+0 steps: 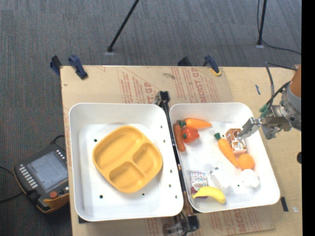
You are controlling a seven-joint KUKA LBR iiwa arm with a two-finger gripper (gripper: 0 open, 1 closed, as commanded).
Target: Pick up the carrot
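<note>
1. Two shallow white bins sit side by side on a cardboard-covered bench; the left bin (78, 132) holds a yellow divided plate (127, 158) lying flat near its middle.
2. The right bin (266, 181) holds a scatter of toy foods.
3. The carrot (227, 151) named in the task lies in the right half of that bin, slanting from a green stub at upper left down to lower right.
4. Its lower end is just beside an orange ball-shaped fruit (245, 161), and its upper part lies just left of a small red-and-white carton (236, 139).
5. A second, paler carrot (198, 124) lies near the bin's top edge, beside a red pepper (190, 134) and a hot dog sausage (178, 137) along the left wall.
6. At the bin's lower edge lies a banana (210, 194), with a small printed packet (198, 177) just above it and white pieces (246, 180) to its right.
7. The arm enters from the right, and the gripper (252, 127) hangs over the bin's right wall, close to the carton.
8. One slim finger (249, 128) points down-left toward the carton; whether the fingers are spread or pressed together cannot be told from this angle.
9. Nothing is visibly between them, and the carrot rests on the bin floor.
10. A teach pendant (43, 178) lies on the carpet left of the bench.
</note>
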